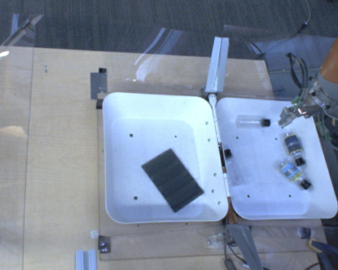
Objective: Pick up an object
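My gripper (287, 116) hangs over the far right part of the right bin (259, 204), at the end of the grey arm with its orange band (335, 66). Just left of it lies a clear tube with a black cap (252, 121). Below the gripper a small dark bottle (293, 144) rests on the bin floor, and further toward the front lies a clear item with dark ends (293, 171). A small black piece (227, 153) sits by the bin's left wall. A dark grey ribbed slab (172, 179) lies tilted in the left bin (118, 151). I see nothing held in the gripper.
A metal rail (217, 66) stands behind the seam between the bins. A small dark bracket (99, 83) sits at the left bin's far corner. Cables (297, 72) hang near the arm at the right. Bare wooden bench (45, 151) stretches to the left.
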